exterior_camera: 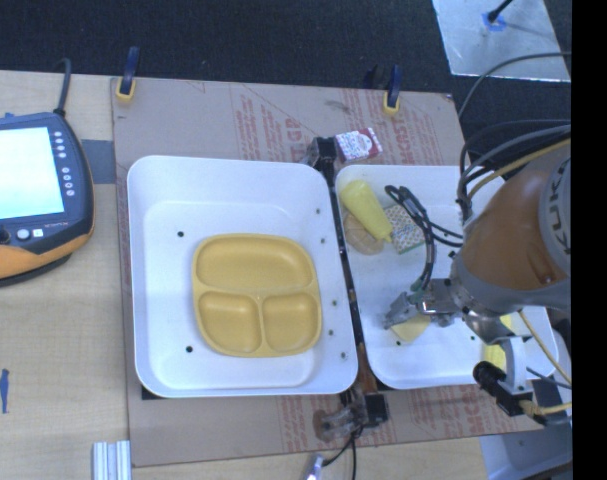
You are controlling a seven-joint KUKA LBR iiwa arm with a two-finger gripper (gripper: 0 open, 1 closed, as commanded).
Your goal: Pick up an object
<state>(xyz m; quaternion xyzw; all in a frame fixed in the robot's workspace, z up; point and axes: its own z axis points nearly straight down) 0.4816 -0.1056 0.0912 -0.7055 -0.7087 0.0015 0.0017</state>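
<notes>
At the lower right of the frame the grey arm's two-finger gripper (411,316) is down inside the right-hand shallow white bin (423,373), over a small pale-yellow wedge-shaped piece (411,330); whether the fingers are open or closed around it I cannot tell. That wedge looks light and probably soft, so a grip across its narrow sides seems best. Further up the same bin lie a yellow banana-shaped toy (366,209), a flat tan disc (362,236) and a speckled grey card (403,228). In the centre, the left-hand white bin (158,193) holds a yellow three-compartment plastic tray (255,293). At far left on the wooden desk (43,368) rests a control pendant with a lit screen (28,193).
</notes>
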